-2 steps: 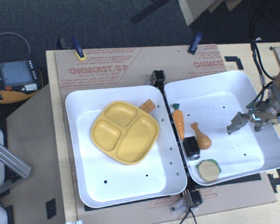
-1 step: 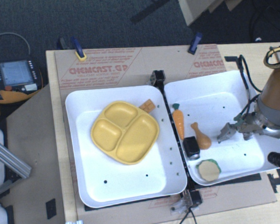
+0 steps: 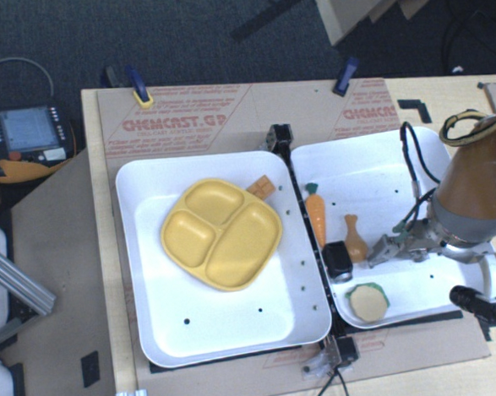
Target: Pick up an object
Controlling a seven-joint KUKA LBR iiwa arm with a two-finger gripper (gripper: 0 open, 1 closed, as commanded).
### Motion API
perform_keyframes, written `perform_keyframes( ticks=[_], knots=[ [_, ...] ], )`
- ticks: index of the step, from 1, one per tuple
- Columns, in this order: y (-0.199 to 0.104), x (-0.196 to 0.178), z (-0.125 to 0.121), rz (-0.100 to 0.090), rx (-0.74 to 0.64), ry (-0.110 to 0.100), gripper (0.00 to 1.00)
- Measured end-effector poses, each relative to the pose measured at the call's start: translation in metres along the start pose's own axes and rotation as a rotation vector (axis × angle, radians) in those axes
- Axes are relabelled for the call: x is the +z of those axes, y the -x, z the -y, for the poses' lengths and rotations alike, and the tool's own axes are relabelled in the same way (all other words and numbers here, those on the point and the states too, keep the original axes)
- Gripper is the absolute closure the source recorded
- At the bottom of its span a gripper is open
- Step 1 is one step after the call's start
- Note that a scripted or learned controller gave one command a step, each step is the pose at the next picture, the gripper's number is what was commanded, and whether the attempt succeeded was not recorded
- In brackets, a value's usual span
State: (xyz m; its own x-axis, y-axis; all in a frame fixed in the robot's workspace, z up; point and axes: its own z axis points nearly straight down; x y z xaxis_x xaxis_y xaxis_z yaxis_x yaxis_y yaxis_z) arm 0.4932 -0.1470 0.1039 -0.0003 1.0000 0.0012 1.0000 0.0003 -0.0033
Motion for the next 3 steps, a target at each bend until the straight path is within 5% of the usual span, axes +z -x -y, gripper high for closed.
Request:
perform_keyframes(
  ticks=[1,3],
  knots=[
    [0.001,-0.014,-0.002,0.004,0.002,0.008,1.0],
    [-0.001,-0.135,-0.006,0.004,-0.001,0.011,1.0]
  ],
)
